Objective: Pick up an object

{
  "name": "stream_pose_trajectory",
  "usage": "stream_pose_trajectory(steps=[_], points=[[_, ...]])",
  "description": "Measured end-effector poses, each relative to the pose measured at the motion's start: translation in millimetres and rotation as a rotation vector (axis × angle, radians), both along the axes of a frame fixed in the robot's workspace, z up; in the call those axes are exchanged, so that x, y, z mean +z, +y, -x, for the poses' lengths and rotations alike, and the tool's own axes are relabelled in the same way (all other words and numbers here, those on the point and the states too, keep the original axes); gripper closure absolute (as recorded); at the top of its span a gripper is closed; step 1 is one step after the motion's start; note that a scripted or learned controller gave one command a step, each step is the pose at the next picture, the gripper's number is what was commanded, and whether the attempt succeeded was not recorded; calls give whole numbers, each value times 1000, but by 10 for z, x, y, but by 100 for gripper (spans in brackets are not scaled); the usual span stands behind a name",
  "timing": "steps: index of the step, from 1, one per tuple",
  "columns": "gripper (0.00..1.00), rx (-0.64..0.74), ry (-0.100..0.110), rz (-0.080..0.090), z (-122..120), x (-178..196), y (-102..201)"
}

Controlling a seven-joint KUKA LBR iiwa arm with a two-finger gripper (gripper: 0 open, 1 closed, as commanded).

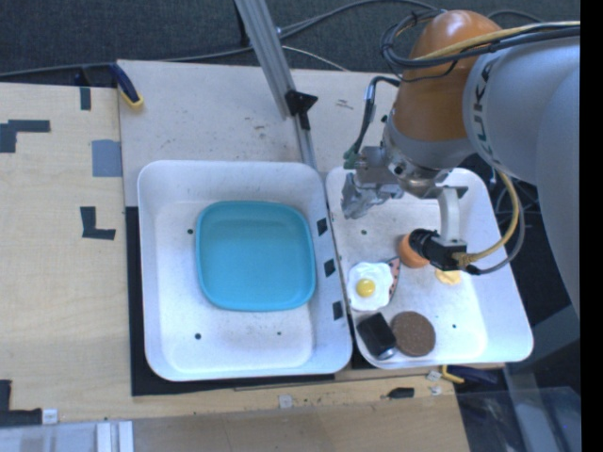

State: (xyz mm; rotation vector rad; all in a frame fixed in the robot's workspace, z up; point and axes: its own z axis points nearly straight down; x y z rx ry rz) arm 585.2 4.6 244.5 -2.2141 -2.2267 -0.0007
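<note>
Right bin [490, 332]: fried egg [370, 283] near centre, black block [376, 334] and brown disc [413, 332] at 6 o'clock, orange piece [411, 249] at 3 o'clock of the egg. Left bin [170, 347]: blue plate [254, 255], central. Gripper [356, 199] at the right bin's 10 o'clock, above bare floor, nothing seen between its fingers; whether open or closed cannot be told.

Pale wooden bench [57, 281] — dark carpet floor [113, 12] behind

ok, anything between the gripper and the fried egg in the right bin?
Nothing visible. The gripper is over bare bin floor above the fried egg; the black block and brown disc lie beyond it.
</note>
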Motion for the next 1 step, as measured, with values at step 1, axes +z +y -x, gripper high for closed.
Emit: stream_pose_trajectory(steps=[1], points=[[100, -1, 1, 1, 167, -148, 469]])
